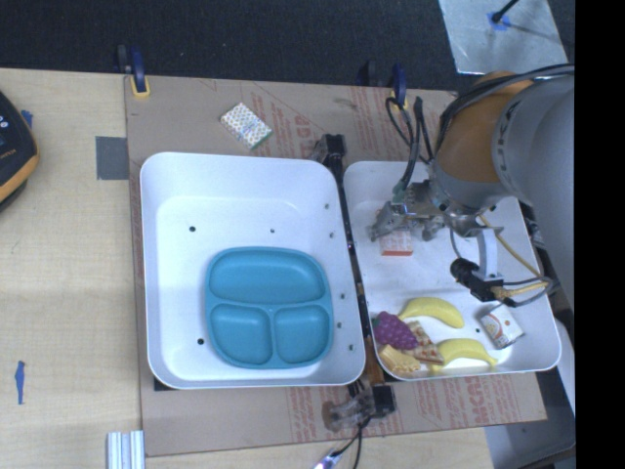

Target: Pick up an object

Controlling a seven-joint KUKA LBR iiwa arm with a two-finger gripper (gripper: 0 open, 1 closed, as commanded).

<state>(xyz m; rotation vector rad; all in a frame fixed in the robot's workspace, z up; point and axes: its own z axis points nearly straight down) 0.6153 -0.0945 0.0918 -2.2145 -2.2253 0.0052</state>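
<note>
My gripper (403, 229) hangs over the upper left part of the right bin (415, 283), open, with nothing between its fingers. A small orange-red flat piece (395, 252) lies on the bin floor just below it. At the bin's near end lie two yellow bananas (433, 311) (466, 353), a purple bunch of grapes (394, 330), a tan waffle-like piece (403, 362) and a small white box (500, 326). These lie well below the gripper in the view, apart from it.
The left bin (148, 262) holds a blue divided plate (268, 306). A small patterned square (245, 124) lies on the bench behind the left bin. A black and yellow device (12, 154) sits at the far left edge. Cables (488, 281) trail from the wrist over the right bin.
</note>
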